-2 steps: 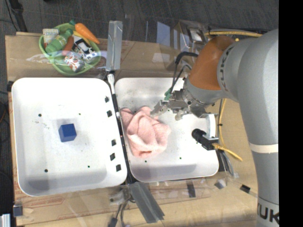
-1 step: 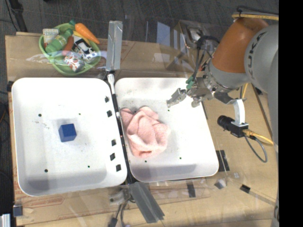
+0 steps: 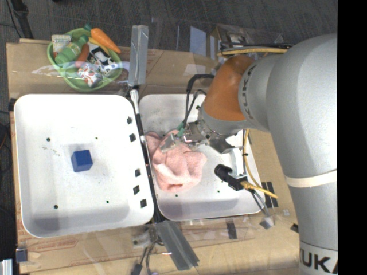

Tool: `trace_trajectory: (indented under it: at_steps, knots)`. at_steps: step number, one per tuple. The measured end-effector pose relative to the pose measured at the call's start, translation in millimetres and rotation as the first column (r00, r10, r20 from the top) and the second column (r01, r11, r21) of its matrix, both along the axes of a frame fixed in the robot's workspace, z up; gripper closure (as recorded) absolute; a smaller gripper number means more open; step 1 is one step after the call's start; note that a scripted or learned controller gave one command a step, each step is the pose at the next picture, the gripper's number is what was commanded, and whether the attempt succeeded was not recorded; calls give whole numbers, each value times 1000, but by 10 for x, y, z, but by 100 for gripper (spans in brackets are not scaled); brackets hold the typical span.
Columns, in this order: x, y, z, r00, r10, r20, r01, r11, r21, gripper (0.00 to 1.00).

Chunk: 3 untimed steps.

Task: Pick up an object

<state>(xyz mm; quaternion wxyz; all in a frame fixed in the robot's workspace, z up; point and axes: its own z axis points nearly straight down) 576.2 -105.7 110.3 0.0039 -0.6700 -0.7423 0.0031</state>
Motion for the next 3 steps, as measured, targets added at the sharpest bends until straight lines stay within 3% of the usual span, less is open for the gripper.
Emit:
trace_trajectory:
  at_steps: [1, 2, 3]
  knots:
    - [406, 25, -213, 999, 33, 4, -33, 999, 1, 0]
    - [777, 463, 806, 996, 86, 7, -86, 996, -1, 0]
    - [476, 87, -97, 994, 110, 1, -110, 994, 0, 0]
